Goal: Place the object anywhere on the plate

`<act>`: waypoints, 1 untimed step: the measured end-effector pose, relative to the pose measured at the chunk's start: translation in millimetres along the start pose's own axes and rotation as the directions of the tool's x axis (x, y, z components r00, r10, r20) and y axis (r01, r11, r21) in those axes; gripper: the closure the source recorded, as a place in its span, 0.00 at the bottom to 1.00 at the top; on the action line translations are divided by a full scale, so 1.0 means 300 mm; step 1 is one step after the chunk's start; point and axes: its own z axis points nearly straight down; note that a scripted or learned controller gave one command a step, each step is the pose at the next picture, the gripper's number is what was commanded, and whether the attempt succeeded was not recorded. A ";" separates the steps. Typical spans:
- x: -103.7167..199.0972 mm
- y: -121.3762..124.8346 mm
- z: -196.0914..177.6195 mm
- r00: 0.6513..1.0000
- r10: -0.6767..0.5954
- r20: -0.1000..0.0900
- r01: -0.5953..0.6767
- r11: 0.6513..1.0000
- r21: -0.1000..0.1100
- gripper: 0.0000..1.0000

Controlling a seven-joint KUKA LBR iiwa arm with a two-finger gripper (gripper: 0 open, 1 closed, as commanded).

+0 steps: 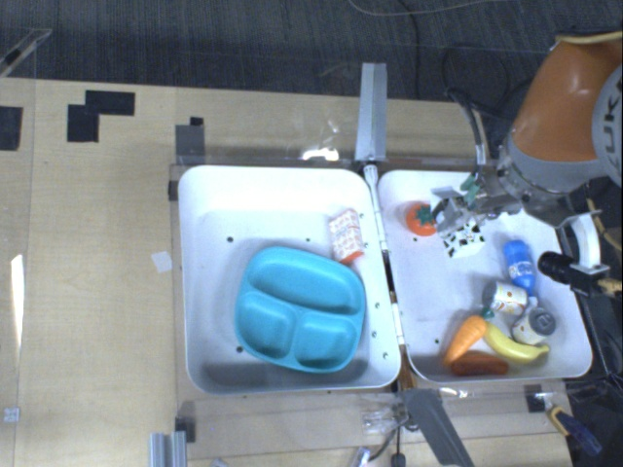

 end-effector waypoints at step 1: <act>0.162 0.034 0.185 0.999 -0.050 0.000 0.050 0.999 0.003 1.00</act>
